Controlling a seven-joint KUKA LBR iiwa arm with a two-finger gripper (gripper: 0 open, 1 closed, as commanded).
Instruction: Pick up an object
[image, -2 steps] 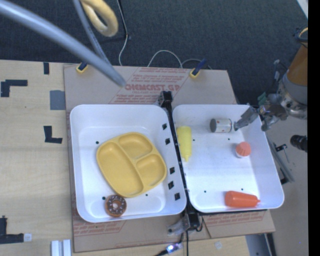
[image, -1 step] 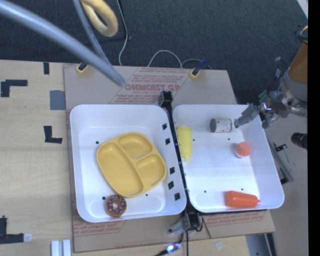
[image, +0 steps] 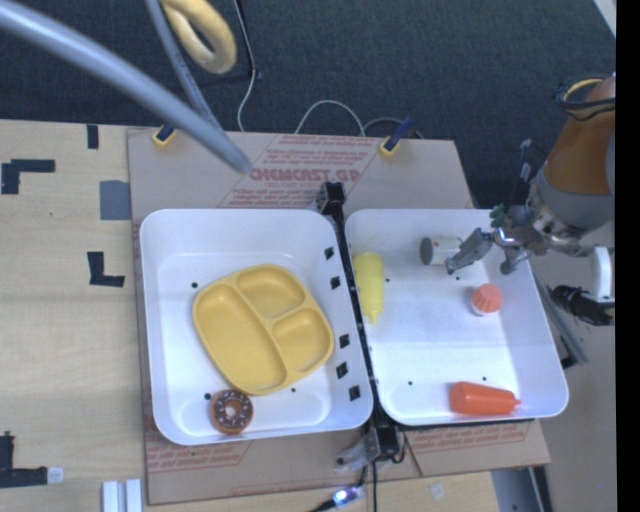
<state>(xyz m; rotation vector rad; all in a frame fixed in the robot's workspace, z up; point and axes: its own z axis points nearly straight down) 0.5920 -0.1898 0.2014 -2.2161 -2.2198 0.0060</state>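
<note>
My gripper (image: 478, 250) hangs over the right bin's (image: 520, 400) far edge, holding nothing; I cannot tell its spread. Bare floor lies between the corn (image: 369, 283), strawberry (image: 486, 299) and carrot (image: 482, 398).

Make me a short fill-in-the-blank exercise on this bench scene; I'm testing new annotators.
1. The doughnut lies in the ____ bin, below the yellow divided plate.
2. The orange carrot lies near the right bin's ____ edge.
3. The yellow corn cob lies against the right bin's ____ wall.
4. The end effector hovers over the ____ bin.

Missing words: left; bottom; left; right
</note>
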